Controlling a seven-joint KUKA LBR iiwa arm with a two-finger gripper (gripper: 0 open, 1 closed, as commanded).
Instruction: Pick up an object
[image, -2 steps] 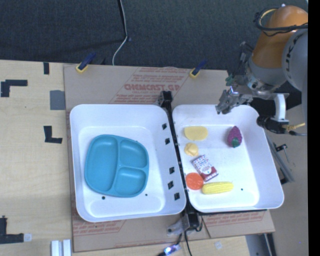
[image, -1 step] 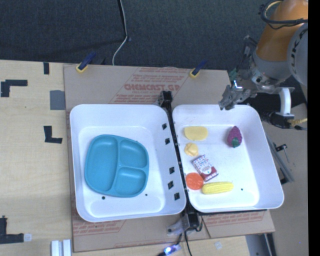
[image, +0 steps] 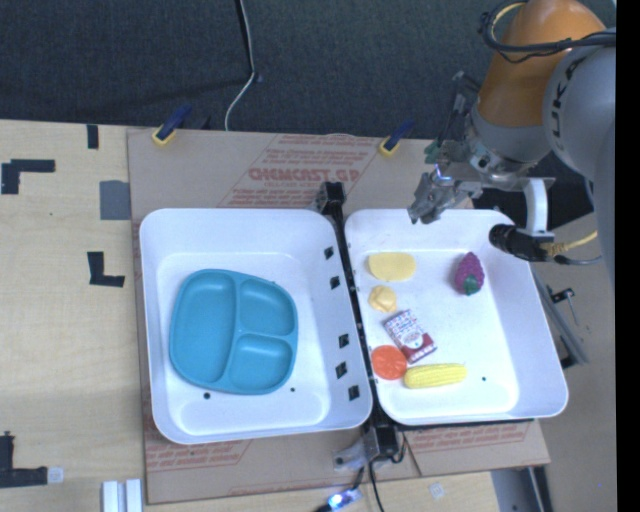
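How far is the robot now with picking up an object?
Done: nothing yet. The toy corn, purple fruit and red packet all lie in the right bin. In hand: the gripper hangs above the bin's far edge, touching nothing. Left: descend, grasp one thing and lift.

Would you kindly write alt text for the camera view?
The gripper hovers above the right bin's far edge; inside lie a purple toy, corn, and other small items. The left bin holds a blue divided plate.
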